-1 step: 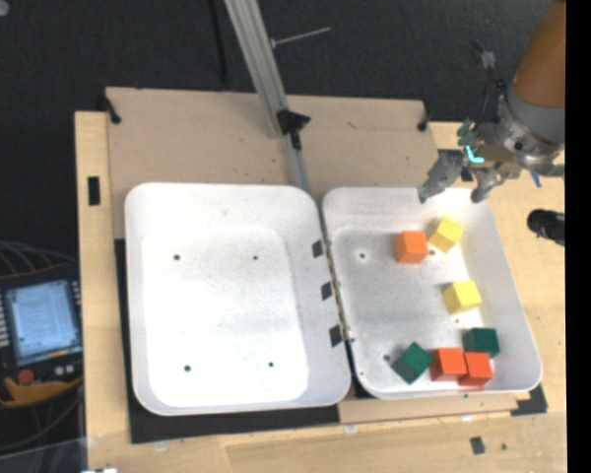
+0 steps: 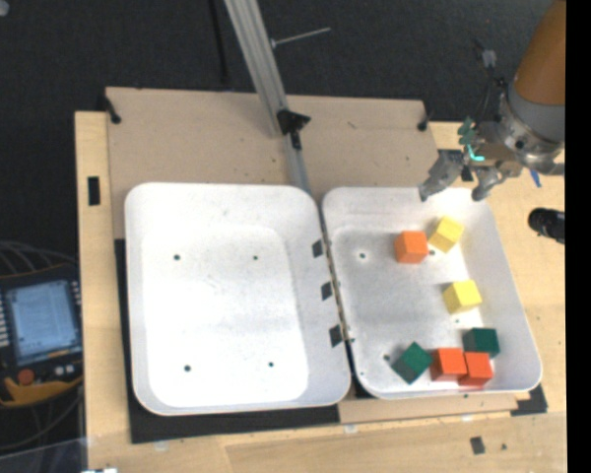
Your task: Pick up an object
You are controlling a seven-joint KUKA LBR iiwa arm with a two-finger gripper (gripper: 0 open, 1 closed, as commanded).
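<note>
My gripper (image 2: 458, 186) hangs over the far rim of the right bin (image 2: 374, 294), its two fingers spread open with nothing between them. Just below it lie a yellow cube (image 2: 446, 234) and an orange cube (image 2: 411, 246). Another yellow cube (image 2: 462, 296) rests mid-right. At the near edge of the bin sit a dark green block (image 2: 411, 362), two orange-red cubes (image 2: 450, 363) (image 2: 478, 368) and a green cube (image 2: 482, 341), packed close together.
The left bin (image 2: 222, 294) lies beside the right one, with clips along the shared edge. A slanted metal pole (image 2: 261, 57) rises behind the bins. A handheld pendant (image 2: 34, 328) sits off the bench at the left.
</note>
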